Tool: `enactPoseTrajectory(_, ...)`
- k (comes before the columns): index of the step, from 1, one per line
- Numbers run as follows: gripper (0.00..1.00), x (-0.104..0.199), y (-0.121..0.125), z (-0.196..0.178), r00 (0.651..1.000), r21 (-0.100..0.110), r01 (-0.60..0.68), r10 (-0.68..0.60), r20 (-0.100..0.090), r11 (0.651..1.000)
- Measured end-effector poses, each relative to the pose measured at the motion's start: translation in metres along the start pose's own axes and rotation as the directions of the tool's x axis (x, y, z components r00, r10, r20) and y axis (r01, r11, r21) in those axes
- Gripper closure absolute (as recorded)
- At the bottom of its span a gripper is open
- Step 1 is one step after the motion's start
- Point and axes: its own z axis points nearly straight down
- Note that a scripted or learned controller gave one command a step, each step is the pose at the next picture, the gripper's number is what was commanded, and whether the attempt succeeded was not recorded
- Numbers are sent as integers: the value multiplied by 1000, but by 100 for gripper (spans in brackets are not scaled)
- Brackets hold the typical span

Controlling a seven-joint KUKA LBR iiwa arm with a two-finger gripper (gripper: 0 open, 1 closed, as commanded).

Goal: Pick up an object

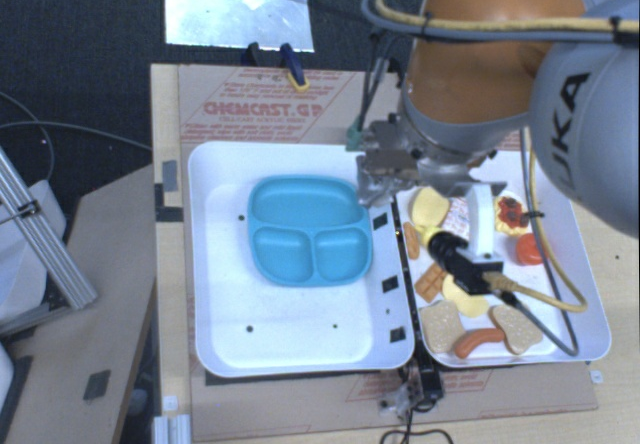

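the gripper [374, 180], open or closed i cannot tell, may snag the bin wall [404, 262] and miss the crowded food [441, 318].

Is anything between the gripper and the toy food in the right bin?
Nothing visible does: the gripper hangs above the far left corner of the right bin, the sausage and bread slice lying open nearer the camera.

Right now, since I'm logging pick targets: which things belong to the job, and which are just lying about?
Job: hand, blue plate, sausage, bread slice, yellow piece.
Lying about: silver sheet, blue clamp, cardboard.
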Motion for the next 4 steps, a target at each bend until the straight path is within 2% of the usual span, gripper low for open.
enactPoseTrajectory(1,100,11,-18,-18,1000,1,-9,9,-1,1000)
enactPoseTrajectory(2,100,-1,-17,-103,1000,-7,-10,10,-3,1000)
enactPoseTrajectory(3,100,27,-18,-27,1000,9,-7,7,2,1000)
enactPoseTrajectory(4,100,25,-17,-42,1000,2,-1,1,0,1000)
